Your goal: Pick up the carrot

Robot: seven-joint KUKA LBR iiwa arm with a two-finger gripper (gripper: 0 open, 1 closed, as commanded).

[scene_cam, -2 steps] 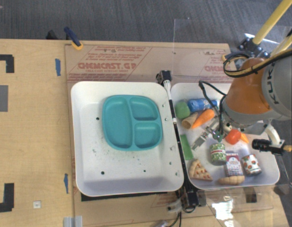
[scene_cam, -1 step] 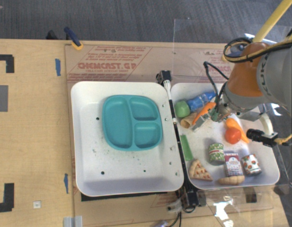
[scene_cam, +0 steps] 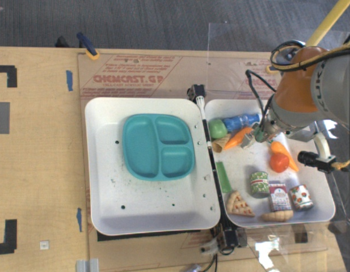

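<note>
Carrot point(scene_cam: 238, 138): a short orange toy, tapered, lying at a slant in the upper left part of my right-hand bin point(scene_cam: 325, 211), thick end toward my gripper point(scene_cam: 257, 134). My gripper sits at that end; whether my pincer is released or clenched on it, I cannot tell. Just above the carrot lie a green piece point(scene_cam: 217, 128) and a blue bottle point(scene_cam: 240, 120). The left bin point(scene_cam: 101, 169) bears a teal divided plate point(scene_cam: 158, 146).
</note>
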